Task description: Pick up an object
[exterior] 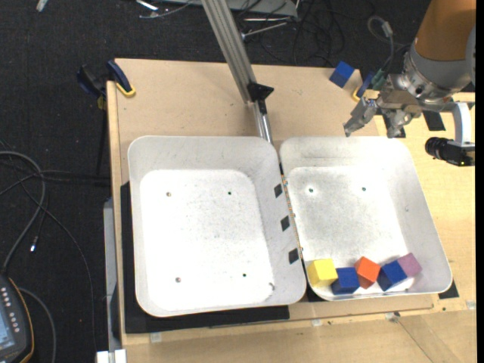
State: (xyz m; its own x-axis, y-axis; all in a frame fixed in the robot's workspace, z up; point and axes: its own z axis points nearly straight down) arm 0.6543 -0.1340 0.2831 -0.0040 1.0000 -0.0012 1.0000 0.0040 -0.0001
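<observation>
Arm (pixel 446 29) is seen at upper right of the frame, with the gripper (pixel 376 125) hung over the table (pixel 189 104) just past the far rim of the right bin (pixel 423 203). Jaws are spread, nothing is seen between them. Five blocks are clustered along the near edge of the right bin at lower right: yellow block (pixel 322 270), blue block (pixel 345 280), orange block (pixel 368 270), second blue block (pixel 392 274), purple block (pixel 410 264), packed touching or nearly so. All are well apart from the gripper. One more loose blue block (pixel 342 74) is seen on the table at upper right, near the gripper, outside both bins. Left bin (pixel 151 203) is sat beside the right one, rims touching at centre.
</observation>
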